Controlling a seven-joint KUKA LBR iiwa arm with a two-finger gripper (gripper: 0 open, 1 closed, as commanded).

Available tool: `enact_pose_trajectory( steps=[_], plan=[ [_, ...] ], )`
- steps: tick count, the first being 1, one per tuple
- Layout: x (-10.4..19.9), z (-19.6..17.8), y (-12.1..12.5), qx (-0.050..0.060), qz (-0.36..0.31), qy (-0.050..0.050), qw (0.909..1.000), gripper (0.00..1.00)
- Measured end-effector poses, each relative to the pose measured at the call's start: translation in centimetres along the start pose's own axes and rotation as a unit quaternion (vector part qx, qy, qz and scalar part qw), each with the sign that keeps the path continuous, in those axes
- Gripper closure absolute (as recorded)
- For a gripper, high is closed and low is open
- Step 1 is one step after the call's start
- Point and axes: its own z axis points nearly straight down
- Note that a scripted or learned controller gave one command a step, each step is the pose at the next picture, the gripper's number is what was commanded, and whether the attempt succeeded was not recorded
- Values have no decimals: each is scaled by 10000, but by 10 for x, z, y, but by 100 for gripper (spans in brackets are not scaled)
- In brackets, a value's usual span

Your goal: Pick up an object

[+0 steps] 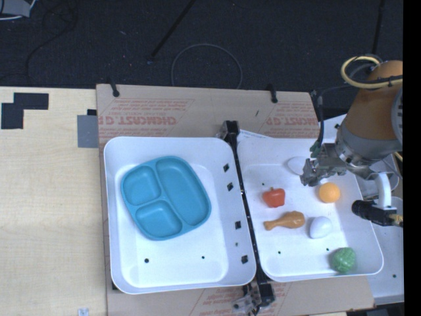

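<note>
You have two shallow white bins side by side on a cardboard sheet [197,114], whose red printing reads reversed and is too faint to spell out with confidence. The left bin [125,255] carries a blue three-compartment plate [164,196], lying flat toward its middle. The right bin [276,255] holds the small items you can choose from: a red toy pepper [274,197] near its centre, a tan toy drumstick [285,222] just below that, a white egg-shaped piece [320,227] just beside the drumstick's thick end, an orange ball [329,192] above the egg, and a green leafy toy [343,259] in the near right corner. The arm [373,120] reaches in from the right, and its gripper [316,172] sits low over the upper right part of that bin, just beside the orange ball and to its upper left; nothing is visibly in its grasp, and you cannot tell from this angle how wide it stands. I judge this as the approach step, with no object lifted yet. The next move calls for centring over one item, most likely the ball, then descending squarely, since a round toy can roll away from a glancing touch
</note>
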Motion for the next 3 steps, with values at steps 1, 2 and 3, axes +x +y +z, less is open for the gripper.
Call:
enact_pose_trajectory(
  steps=[1, 2, 3],
  plan=[
    [-1, -23, 0, 2, 2, -1, 10000, 100],
    [51, -14, -14, 30, -9, 13, 10000, 100],
    [95, -26, -29, 24, -13, 15, 10000, 100]
  ],
)
